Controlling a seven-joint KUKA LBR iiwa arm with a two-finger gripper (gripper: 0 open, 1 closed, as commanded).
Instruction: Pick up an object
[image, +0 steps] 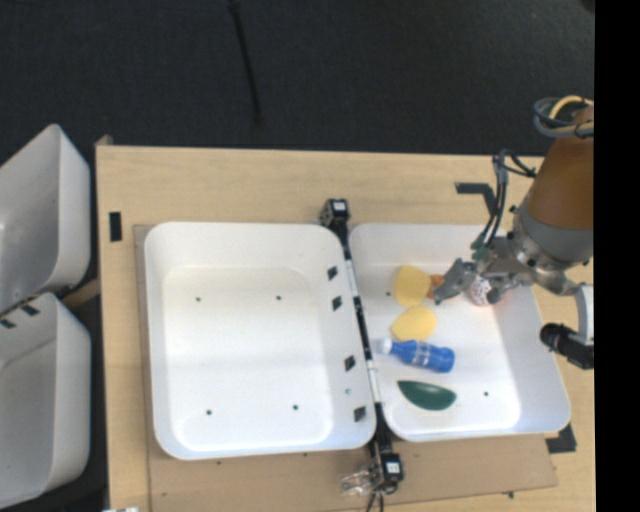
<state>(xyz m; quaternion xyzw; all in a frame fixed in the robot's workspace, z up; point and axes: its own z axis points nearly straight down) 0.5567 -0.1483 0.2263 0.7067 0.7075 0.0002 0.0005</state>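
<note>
**Arm over the right bin**

I see two yellow pieces (411, 284), a blue bottle (421, 354) and a dark green object (428, 395) lying in the right bin (520, 400) (all loose). The gripper (470, 283) hovers beside the upper yellow piece; its grip I cannot tell.

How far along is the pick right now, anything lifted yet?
Done: the gripper has reached the right bin, beside the upper yellow object. In hand: nothing visibly held. Left: grasping and lifting; the lower yellow object, blue bottle and green object lie untouched.
</note>
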